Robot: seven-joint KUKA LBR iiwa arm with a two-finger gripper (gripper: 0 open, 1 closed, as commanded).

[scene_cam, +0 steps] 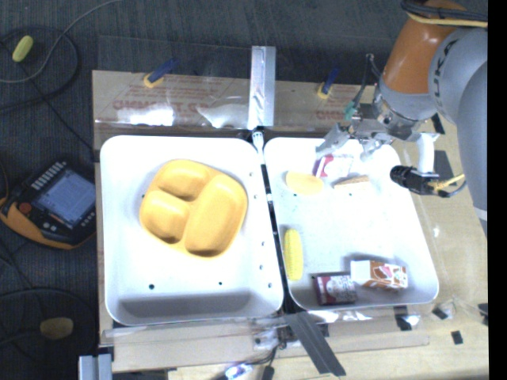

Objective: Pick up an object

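Fingers (345, 137) of the gripper (354, 142) look spread, one on each side, above the far end of the right bin (420, 244); nothing sits between them. Just beneath lie one pink-and-white packet (323, 165) and one tan stick (351, 181). That bin also holds one pale yellow disc (303, 184), one corn cob (293, 253), one dark can (335, 288) and one small carton (379, 275). One yellow three-lobed dish (193, 207) fills the left bin (127, 291).

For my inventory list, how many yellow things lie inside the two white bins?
3: a big yellow lump in the left bin, a corn cob by the right bin's left wall, and a pale yellow disc near its top.
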